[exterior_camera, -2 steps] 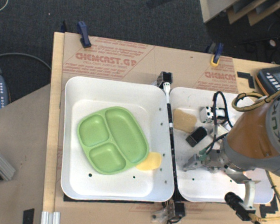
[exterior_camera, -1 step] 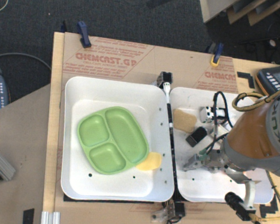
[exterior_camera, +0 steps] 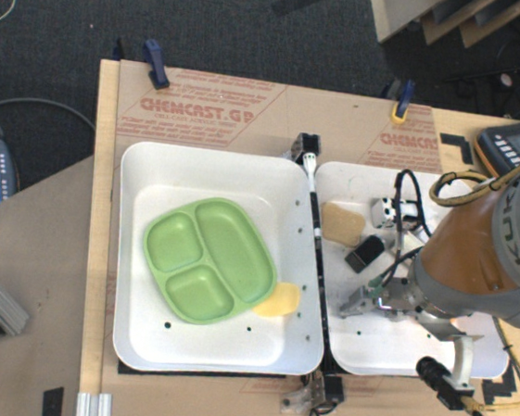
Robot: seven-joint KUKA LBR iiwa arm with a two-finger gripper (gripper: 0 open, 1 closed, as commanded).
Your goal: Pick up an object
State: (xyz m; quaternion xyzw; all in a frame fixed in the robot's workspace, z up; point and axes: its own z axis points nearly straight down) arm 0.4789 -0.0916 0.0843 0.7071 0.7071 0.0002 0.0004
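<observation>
My arm comes in from the right and hangs over the right bin [exterior_camera: 355, 358]. My gripper [exterior_camera: 359, 302] is low in that bin, near its left wall and about halfway down it. It is small and partly hidden under my wrist, so I cannot tell how it is set or if it has anything in it.

Just above my gripper lies a small black block [exterior_camera: 364, 253]. It looks close to my gripper but apart from it. Next to the block, up and to the left, is a tan block [exterior_camera: 342, 223] by the left wall. A little black and white thing [exterior_camera: 387, 209] sits near the top edge of this bin.

In the left bin [exterior_camera: 132, 262] a green plate with three parts [exterior_camera: 208, 260] lies in the middle. A yellow thing [exterior_camera: 277, 300] touches the plate's lower right edge, near the bin's right wall.
</observation>
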